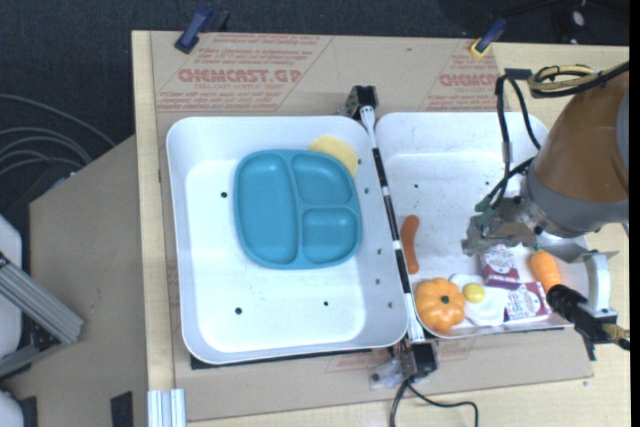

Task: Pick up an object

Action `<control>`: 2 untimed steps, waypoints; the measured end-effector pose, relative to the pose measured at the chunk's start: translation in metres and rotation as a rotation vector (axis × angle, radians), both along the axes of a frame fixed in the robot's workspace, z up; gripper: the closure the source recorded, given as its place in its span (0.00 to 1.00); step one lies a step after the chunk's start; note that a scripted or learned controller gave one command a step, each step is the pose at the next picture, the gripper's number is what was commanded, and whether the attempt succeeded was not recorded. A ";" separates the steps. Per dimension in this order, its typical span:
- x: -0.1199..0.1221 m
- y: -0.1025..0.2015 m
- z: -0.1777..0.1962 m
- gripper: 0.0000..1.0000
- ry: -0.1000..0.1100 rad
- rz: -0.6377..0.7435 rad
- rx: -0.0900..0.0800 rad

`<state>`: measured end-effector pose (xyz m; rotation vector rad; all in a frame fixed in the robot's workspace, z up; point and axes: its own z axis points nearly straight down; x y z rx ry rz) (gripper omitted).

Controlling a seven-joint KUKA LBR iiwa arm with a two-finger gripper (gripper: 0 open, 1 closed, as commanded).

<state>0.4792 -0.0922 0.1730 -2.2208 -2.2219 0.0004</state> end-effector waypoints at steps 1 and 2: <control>0.000 0.000 0.000 0.00 0.000 0.000 0.000; 0.000 -0.006 -0.089 0.00 0.000 0.000 0.001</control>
